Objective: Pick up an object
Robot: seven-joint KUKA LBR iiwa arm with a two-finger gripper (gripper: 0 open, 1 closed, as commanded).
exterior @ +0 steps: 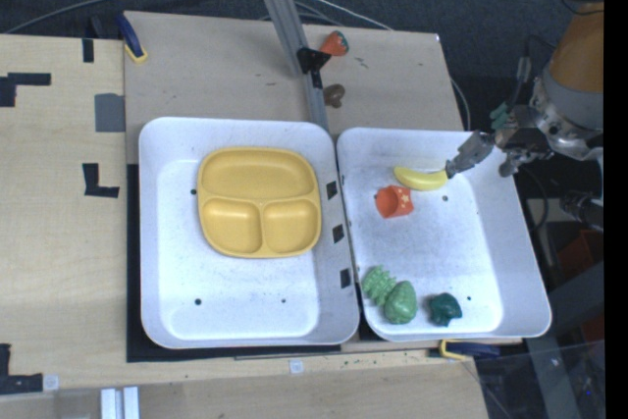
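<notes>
Hand [461, 162] at the right bin's [510, 240] upper edge, beside the banana [420, 178], finger state perhaps indiscernible.

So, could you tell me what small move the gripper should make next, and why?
Probably a short descent onto the yellow banana. The gripper sits at the banana's right end, above the right bin, with nothing visibly held. The banana is the nearest object; the red piece lies just beyond it.
</notes>
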